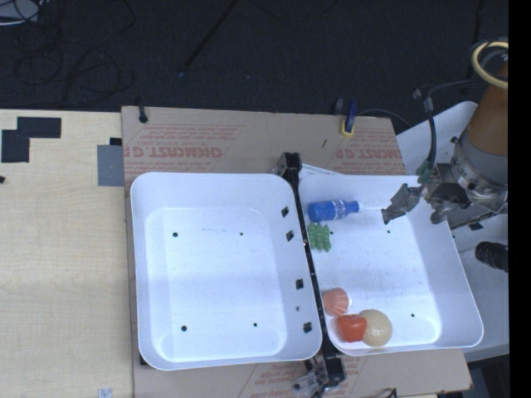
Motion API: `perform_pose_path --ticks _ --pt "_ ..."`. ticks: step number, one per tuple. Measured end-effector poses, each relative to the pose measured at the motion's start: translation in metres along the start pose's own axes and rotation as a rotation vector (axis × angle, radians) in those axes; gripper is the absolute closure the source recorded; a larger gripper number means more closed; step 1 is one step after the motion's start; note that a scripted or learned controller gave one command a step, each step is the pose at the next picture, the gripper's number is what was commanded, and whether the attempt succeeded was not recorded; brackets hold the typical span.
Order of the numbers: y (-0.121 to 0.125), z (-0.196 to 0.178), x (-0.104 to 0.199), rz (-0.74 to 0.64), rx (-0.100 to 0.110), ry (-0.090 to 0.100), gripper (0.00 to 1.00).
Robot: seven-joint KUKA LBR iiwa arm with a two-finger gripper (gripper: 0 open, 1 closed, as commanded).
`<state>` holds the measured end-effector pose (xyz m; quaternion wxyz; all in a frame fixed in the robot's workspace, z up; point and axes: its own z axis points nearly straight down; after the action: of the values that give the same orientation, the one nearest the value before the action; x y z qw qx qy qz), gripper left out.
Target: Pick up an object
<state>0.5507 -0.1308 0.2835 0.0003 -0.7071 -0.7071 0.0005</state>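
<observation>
1. Nearest, by the right bin (448, 326) front rim: red ball (352, 327), cream ball (376, 327), peach ball (335, 301), bunched tight against the divider.
2. Mid-bin: green toy (319, 237); blue bottle (331, 210) lying flat, open floor to its right.
3. Far right: gripper (419, 206) over the bin, fingers spread, holding nothing.
4. Judgement: approach step; next, descend on the bottle, clear of walls.

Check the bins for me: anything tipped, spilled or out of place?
Nothing spilled or broken. The blue bottle lies on its side in the right bin, beside a green toy. Three round pieces crowd the near corner.
</observation>
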Motion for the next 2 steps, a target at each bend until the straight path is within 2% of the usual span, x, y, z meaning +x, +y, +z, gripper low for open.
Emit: perform_pose_path --ticks 1,2 --pt "-0.051 0.035 -0.061 0.006 0.006 0.001 0.0" --pt "0.001 0.074 -0.083 -0.002 0.0 -0.001 0.0"
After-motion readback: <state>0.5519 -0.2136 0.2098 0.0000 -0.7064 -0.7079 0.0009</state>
